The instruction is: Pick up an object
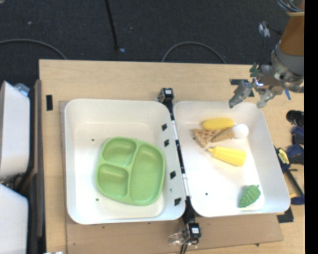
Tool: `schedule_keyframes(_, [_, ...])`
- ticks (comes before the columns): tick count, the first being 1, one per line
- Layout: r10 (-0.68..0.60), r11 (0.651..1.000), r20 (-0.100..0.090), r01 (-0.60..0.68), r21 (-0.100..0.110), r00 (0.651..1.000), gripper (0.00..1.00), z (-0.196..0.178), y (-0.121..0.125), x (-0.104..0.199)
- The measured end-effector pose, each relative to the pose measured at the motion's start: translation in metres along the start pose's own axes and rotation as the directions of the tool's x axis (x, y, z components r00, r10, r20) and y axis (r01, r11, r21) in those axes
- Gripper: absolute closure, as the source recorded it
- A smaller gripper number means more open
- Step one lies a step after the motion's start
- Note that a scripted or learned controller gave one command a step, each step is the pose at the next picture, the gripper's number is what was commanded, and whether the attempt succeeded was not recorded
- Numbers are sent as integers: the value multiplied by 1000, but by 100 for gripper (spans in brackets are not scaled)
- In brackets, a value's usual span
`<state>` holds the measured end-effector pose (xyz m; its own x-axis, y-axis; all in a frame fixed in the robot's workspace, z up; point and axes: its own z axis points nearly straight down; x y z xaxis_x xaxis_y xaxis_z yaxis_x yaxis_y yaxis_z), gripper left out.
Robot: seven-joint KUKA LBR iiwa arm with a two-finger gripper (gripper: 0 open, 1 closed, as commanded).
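The lower corn cob (229, 155) lies mid right bin (270, 194), long axis running ten to four o'clock, tip toward ten. At one o'clock from it, over the bin's far rim, the gripper (252, 95) hangs spread and empty. The approach step is in hand; next it must descend with its fingers straddling the cob.

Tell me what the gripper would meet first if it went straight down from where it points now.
Probably the far rim of the right bin, just under the open gripper; depth is unclear, so it might land just inside.
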<state>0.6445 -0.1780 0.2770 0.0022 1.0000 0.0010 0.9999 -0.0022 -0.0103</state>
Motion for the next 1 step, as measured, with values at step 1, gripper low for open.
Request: schedule_keyframes(1, [-3, 1000, 2, 3, -13, 1000, 0, -8, 2, 1])
